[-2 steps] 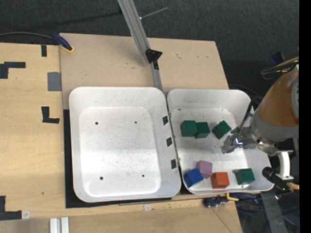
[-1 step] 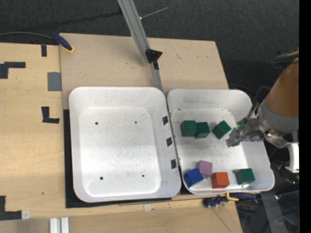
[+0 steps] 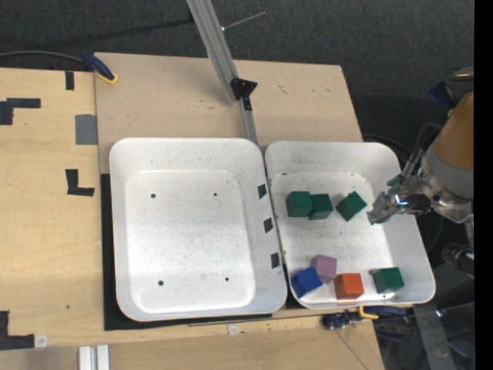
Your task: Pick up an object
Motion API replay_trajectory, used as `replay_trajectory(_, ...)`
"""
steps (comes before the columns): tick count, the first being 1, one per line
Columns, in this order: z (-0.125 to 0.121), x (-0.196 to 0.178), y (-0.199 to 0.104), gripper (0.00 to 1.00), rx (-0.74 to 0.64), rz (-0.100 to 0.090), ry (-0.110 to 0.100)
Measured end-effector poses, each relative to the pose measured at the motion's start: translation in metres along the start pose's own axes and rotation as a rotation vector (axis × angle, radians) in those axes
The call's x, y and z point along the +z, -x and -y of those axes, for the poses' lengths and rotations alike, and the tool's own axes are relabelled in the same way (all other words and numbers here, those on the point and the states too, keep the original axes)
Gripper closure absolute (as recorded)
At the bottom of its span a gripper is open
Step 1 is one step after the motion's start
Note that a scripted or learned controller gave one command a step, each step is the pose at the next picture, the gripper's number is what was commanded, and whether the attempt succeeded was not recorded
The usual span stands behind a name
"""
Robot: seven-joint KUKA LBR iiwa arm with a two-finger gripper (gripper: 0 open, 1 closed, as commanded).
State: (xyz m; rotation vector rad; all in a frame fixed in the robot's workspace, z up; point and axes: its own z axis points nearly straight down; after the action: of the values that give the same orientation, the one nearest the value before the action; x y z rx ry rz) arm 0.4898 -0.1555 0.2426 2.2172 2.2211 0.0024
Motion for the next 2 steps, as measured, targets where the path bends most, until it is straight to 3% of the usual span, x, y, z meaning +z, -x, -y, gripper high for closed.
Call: replay_trajectory(2, -0.026, 0.004, -0.098, 1.00, -0.005, -0.003, -0.004)
